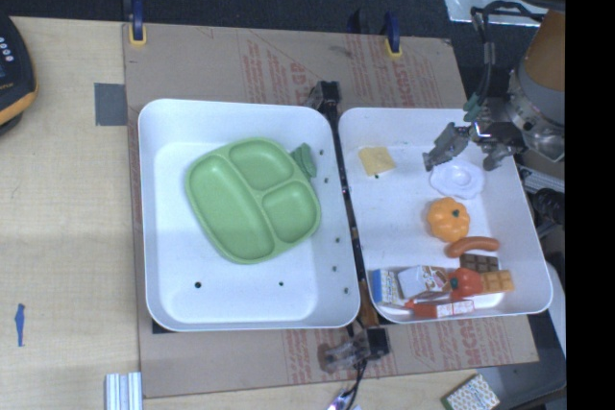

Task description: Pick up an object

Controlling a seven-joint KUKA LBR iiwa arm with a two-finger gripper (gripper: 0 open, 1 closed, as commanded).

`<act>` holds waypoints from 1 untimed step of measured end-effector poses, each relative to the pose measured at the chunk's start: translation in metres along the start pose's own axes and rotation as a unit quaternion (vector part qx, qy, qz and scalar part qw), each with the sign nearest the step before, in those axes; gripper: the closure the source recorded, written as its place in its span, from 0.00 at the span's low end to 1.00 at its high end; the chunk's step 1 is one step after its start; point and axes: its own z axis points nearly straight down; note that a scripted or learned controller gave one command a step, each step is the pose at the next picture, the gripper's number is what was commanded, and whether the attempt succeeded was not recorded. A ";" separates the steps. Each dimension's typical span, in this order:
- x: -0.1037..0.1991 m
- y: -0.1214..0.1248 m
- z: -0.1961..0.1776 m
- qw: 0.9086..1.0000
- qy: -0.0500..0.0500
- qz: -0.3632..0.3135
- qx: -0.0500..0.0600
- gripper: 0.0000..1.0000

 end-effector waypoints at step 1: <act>-0.073 0.009 0.099 1.000 -0.001 0.003 0.004 0.00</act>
